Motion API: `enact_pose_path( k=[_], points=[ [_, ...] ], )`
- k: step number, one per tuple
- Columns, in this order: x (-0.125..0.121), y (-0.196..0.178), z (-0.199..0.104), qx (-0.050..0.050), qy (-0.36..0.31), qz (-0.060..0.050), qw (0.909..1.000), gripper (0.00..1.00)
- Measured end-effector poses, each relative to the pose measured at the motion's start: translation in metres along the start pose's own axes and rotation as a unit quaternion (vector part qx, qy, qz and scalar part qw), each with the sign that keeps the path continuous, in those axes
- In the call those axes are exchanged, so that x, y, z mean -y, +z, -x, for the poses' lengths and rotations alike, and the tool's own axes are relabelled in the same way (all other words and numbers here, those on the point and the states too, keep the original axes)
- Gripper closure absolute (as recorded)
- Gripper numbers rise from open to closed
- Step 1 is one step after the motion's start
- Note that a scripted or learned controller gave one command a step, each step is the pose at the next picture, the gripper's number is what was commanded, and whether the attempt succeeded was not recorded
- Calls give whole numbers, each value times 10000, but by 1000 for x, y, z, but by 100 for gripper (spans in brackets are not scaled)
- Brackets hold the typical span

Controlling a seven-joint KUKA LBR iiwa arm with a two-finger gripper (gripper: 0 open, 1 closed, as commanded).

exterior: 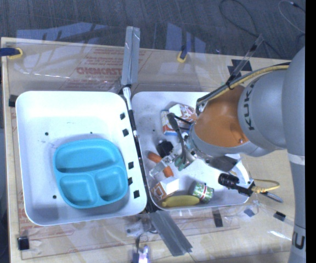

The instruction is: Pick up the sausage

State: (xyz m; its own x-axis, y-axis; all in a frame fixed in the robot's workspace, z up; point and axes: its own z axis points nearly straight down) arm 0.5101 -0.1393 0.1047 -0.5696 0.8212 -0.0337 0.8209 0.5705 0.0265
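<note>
1. The counter (65, 53) carries 2 white bins side by side. The arm (267, 108) comes in from the right edge, its orange band (221, 122) over the right bin (147, 106).
2. The jaws are down in the middle of the right bin, among the clutter. The wrist covers them from above, so I cannot tell whether they are wide, narrow or holding anything.
3. The sausage (154, 158), as best I can read it, is the short orange-red piece near the right bin's left wall, about halfway along that wall. It lies on the bin floor just left of the tool. A 2nd orange bit (168, 171) lies just below and to the right of it, and I cannot tell the 2 apart with certainty.
4. Along the right bin's front wall lie a yellow banana (181, 200), a small can with a green label (202, 191) on its side just beside it, and a small box (165, 188) at the banana's left end.
5. A printed packet (183, 114) lies toward the right bin's back wall.
6. The left bin (37, 114) holds a blue tray (89, 171) with 3 compartments, toward its front wall.
</note>
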Motion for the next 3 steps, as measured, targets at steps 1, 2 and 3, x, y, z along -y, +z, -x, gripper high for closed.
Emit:
enact_pose_path(
  k=[1,2,3],
  points=[
    [-1,-12,4,34,-11,18,10000,100],
    [-15,3,15,-112,3259,-91,9453,100],
    [-17,3,15,-102,3251,-70,9456,0]
  ],
)
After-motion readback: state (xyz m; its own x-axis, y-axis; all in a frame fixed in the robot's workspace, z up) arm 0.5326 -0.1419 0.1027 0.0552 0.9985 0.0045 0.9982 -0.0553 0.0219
